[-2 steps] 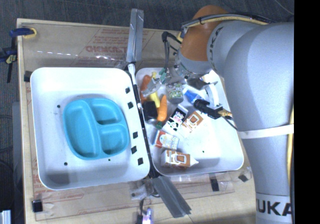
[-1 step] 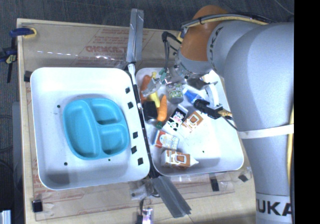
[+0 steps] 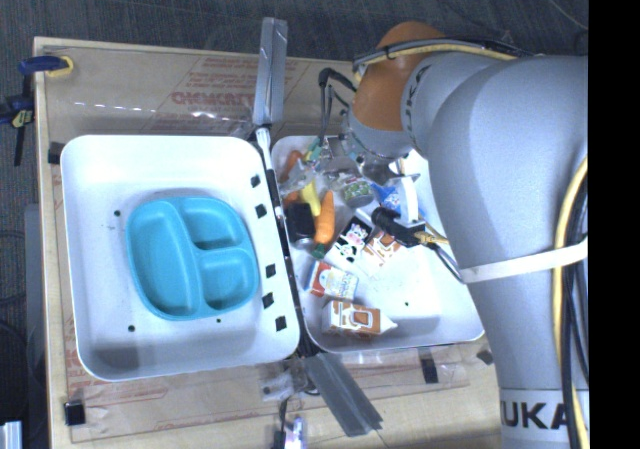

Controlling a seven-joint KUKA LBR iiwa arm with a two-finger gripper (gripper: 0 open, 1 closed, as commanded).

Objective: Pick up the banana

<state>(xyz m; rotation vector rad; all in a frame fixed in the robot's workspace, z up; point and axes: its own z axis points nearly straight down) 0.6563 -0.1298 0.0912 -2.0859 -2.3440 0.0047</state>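
Just left of the pincer (image 3: 335, 159), its grip impossible to tell, the banana (image 3: 311, 200) among right-bin (image 3: 440, 322) clutter.

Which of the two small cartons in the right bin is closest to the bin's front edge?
The orange-brown carton, lying flat at the front of the right bin. The other carton, red and white, lies just behind it, closer to the carrot.

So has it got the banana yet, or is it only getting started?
Not yet, by the look of it. Done: the arm has reached over the right bin, where the clutter lies. In hand: its tool hangs just above the pile, beside the banana. Left: the banana lies in the bin next to the carrot, so gripping and lifting remain.
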